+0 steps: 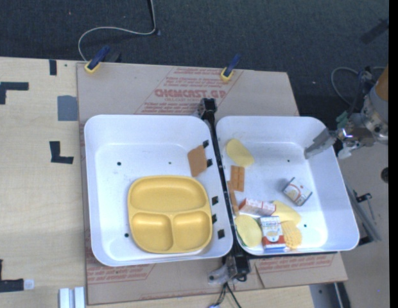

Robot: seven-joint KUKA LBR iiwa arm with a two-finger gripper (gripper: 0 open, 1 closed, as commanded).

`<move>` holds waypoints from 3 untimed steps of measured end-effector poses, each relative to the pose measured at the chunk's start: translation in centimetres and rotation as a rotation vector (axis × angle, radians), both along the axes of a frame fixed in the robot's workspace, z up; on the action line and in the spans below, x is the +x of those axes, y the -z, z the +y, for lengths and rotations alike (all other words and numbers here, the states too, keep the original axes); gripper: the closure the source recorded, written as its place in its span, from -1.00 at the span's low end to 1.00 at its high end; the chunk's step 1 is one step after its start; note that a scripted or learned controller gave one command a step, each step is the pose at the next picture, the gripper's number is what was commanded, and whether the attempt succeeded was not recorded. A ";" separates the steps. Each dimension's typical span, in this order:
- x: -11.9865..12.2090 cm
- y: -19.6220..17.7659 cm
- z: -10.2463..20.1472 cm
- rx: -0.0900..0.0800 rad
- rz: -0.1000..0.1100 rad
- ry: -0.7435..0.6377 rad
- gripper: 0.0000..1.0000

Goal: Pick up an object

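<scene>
The right bin [327,172] holds several small objects. Among them are a pale yellow lump [239,153], a brown strip [237,177], a small silver can [296,192], a red-and-white packet [257,206], a white-and-red carton [271,229] and yellow pieces [248,230]. My gripper [318,146] hangs over the bin's upper right corner, above the bare floor. It is well to the upper right of the silver can, and nothing shows in its grasp.
The left bin [103,172] carries a yellow divided tray [170,212] and a brown card piece [198,161] near the shared wall. Both bins rest on a cardboard sheet [186,88] fixed by clamps. A cable [122,31] lies on the dark floor behind.
</scene>
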State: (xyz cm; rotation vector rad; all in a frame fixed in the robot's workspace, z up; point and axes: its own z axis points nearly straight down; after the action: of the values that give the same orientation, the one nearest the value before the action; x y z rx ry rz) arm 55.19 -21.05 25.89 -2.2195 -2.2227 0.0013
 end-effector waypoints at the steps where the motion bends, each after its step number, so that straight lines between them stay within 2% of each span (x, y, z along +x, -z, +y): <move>1: 5.1 15.0 0.1 0.000 0.002 -0.003 -1.00; 2: -0.8 17.4 2.6 -0.003 -0.005 0.001 -1.00; 3: -6.3 17.1 3.3 -0.005 -0.011 0.001 -1.00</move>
State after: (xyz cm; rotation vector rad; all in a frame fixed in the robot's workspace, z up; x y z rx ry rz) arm 48.85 -17.73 8.75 -2.2288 -2.2289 -0.0059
